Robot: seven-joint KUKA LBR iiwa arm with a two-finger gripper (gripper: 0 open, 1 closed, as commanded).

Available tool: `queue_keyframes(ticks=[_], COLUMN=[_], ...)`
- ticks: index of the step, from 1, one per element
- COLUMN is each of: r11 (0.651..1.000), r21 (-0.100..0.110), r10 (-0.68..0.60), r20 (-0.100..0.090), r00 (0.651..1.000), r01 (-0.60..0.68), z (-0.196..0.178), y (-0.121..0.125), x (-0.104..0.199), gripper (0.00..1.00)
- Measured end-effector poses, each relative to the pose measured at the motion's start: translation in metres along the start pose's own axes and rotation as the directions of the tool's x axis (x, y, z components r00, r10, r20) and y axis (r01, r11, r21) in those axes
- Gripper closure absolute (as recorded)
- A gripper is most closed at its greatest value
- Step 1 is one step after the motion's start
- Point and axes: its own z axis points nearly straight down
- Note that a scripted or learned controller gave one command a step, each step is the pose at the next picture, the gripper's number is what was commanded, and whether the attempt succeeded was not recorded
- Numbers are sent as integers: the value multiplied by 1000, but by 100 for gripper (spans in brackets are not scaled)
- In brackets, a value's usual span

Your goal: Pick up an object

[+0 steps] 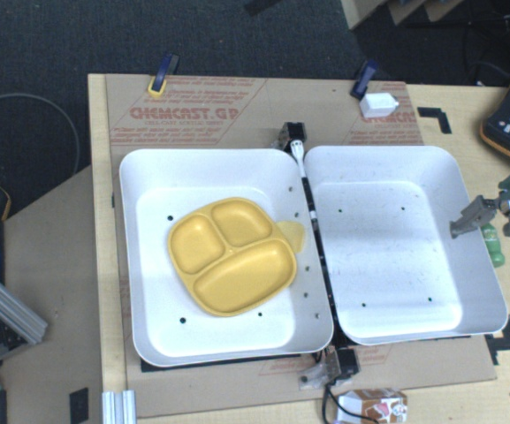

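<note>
Two shallow white bins sat side by side on the surface [237,104], which looked like a cardboard-coloured board with reddish printing. In the left bin [148,184] we saw a yellow divided plate [231,255], three compartments moulded into it, lying flat and turned at a slant, near the middle of the bin floor. A small pale yellow piece [293,234] peeked out from under the plate's right edge, touching it. The right bin [387,170] showed its speckled floor. At the far right of the view, just outside the right bin's rim, we found the claw [489,212], grey metal parts with something green beside them; we could not tell how it stood. It was well apart from the plate. Two blue clips [162,73] held the board's far edge, and a small white block [378,105] lay near the second one.
</note>
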Motion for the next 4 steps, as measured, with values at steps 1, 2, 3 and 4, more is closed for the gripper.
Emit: queue_keyframes(ticks=[1,2,3,4], r11=[1000,1000,1000,1000], r21=[-13,-5,4,3], r10=[-5,-1,2,3], r20=[2,2,-2,-1], r00=[1000,1000,1000,1000], r01=[6,1,-2,-3], z=[-230,-234,-112,-19], y=[-5,-5,-6,23], x=[91,89,100,31], gripper=[0,100,100,100])
